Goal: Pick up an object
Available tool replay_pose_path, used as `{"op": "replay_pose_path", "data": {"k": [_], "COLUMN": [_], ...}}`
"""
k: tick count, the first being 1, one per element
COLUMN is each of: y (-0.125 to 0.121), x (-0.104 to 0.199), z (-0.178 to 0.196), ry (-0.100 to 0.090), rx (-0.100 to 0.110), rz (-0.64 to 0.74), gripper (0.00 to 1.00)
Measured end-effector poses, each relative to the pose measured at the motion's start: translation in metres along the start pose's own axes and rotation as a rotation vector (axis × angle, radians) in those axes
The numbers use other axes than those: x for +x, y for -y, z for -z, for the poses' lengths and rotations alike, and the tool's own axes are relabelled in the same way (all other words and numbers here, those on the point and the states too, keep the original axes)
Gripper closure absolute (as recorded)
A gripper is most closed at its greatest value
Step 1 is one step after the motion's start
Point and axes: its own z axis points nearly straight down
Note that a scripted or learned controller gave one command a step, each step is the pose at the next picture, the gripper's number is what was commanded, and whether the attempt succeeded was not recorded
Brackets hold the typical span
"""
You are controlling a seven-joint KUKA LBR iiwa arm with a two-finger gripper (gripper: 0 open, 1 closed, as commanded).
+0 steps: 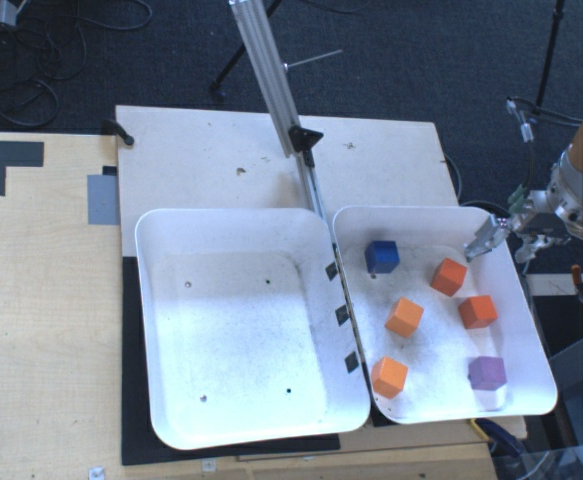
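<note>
at the right bin's (531, 308) upper right rim we see the gripper (481, 245), whose grip state we cannot tell. nearest lies the red cube (449, 276), just down-left of it in that bin, cubic, so no long axis.

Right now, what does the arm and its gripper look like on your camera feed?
At the view's right edge, the gripper appears as slim, pale grey metallic fingers, mounted on a darker grey and black wrist block. Thin dark cables or brackets hang around the wrist. A small part of the arm body shows, light grey with an orange tint.
</note>
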Motion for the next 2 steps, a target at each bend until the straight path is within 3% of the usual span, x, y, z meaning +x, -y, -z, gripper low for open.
{"op": "replay_pose_path", "data": {"k": [1,2], "y": [-0.017,-0.04], "x": [0.061,0.005], "z": [-0.168,-0.134], "ry": [0.001,0.005], "rx": [-0.003,-0.005], "rz": [0.0,-0.005], "gripper": [0.0,0.0]}}
